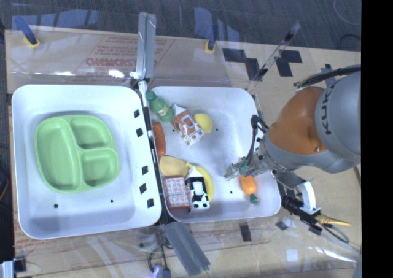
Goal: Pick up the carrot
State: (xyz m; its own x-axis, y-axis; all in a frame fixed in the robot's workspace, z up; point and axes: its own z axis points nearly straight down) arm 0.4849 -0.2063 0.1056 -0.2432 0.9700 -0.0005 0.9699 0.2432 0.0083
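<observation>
My gripper [241, 169] is down in the right bin [236, 96], right next to the carrot [248, 185].

Honestly can't tell how wide my gripper is open from this angle, and I don't see anything caught in it. The carrot lies on the bin floor near the right wall, just below and beside the tip, orange with a bit of green at its lower end. Further left there's a green bottle [161, 109], a hot dog [159, 139], a lemon [203, 123], a small printed carton [187, 126], a banana [207, 180], a red box [175, 193] and a cow-print box [196, 189], all well apart from me. The left bin [37, 221] has a green divided plate [77, 153].
</observation>
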